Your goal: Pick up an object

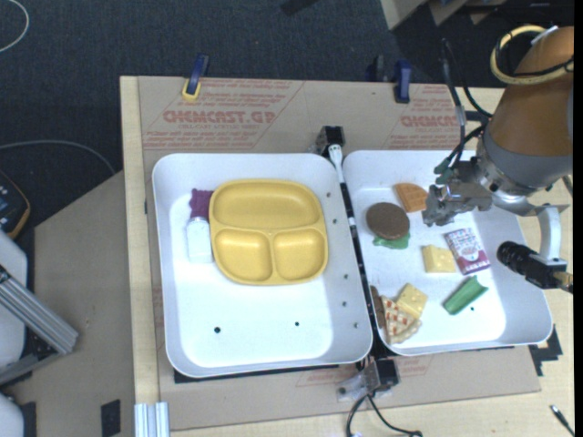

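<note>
My gripper (pixel 441 209) hangs over the upper middle of the right bin (pixel 519 330), reaching in from the right. Just to its left lie an orange chip-like piece (pixel 409 195) and a brown burger patty with green under it (pixel 388 222). Below the gripper sit a pink packet (pixel 465 248) and a yellow cheese block (pixel 438 259). A green piece (pixel 465 296) and a waffle-and-cheese piece (pixel 401 311) lie nearer the front. Nothing shows between the fingers.
The left bin (pixel 264 335) holds a yellow divided tray (pixel 269 229) with a purple item (pixel 199 202) and a white item (pixel 197 240) at its left. Clamps sit along the board's far edge. A black part of the arm (pixel 528 264) overhangs the right bin's right side.
</note>
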{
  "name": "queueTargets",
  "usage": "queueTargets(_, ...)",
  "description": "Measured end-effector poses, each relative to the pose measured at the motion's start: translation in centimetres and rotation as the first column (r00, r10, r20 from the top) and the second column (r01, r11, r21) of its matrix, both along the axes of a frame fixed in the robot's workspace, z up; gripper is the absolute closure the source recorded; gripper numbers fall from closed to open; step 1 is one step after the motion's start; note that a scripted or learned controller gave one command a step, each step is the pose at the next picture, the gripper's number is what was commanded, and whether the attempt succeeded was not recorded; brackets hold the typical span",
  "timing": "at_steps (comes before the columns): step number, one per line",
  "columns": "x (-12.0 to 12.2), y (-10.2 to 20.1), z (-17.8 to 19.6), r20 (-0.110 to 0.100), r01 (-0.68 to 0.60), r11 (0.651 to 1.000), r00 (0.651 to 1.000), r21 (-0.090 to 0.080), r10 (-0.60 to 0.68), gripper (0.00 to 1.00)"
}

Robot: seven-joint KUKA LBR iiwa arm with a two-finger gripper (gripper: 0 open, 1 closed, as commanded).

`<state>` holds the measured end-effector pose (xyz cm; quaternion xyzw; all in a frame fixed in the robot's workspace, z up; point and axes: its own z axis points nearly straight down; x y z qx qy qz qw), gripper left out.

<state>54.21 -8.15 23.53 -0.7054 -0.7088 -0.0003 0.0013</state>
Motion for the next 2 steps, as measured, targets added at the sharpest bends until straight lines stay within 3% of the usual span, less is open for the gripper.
queueTargets(2,-0.1,9.5,-1.3,-0.003,-0.001,1.0,1.0,0.001,0.001,1.0)
